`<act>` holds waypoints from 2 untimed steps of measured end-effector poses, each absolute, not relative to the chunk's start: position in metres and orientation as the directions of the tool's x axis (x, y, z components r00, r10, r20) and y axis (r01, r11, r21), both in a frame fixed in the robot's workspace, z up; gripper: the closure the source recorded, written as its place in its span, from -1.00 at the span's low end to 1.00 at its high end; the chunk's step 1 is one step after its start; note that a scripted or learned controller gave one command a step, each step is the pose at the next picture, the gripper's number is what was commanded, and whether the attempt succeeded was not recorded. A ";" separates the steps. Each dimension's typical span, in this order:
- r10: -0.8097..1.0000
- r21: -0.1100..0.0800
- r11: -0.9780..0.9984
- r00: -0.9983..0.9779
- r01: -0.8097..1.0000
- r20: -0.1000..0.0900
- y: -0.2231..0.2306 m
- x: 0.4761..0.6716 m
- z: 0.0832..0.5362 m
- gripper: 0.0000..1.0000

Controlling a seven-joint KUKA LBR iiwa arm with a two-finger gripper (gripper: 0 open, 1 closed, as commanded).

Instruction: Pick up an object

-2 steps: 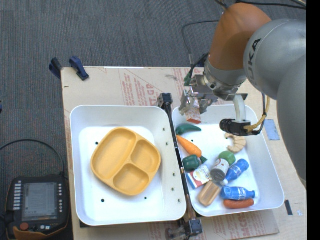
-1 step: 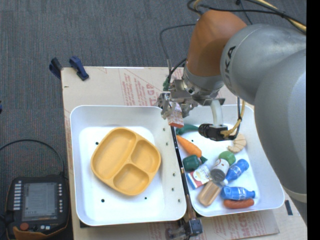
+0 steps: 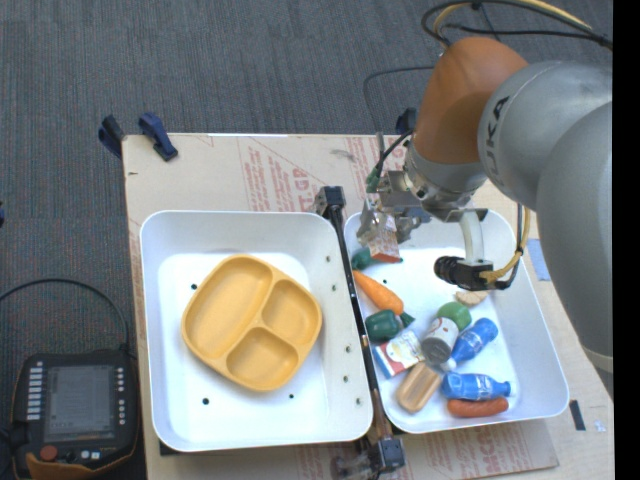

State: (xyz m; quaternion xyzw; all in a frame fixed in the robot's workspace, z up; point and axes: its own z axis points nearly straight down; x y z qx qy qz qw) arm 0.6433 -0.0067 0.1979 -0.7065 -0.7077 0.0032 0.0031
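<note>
While "KUKA" lettering reads on the arm [image 3: 545,118], gripper [image 3: 383,230] hangs over right bin [image 3: 548,343], claw state unclear.

Dark grey carpet floor [image 3: 230,58] surrounds a cardboard-topped bench [image 3: 280,168].

A bench [image 3: 250,163], apparently cardboard-topped, bears two white bins [image 3: 160,268] side by side.

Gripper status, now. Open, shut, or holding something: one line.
Gripper: over the top left corner of the right bin, above the toy carrot; whether it is open, shut or holding anything cannot be told.
</note>
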 end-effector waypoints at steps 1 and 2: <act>1.000 -0.006 0.005 -0.005 1.000 0.000 0.025 0.644 0.205 1.00; 1.000 -0.007 0.007 -0.007 1.000 0.000 0.061 0.644 0.206 1.00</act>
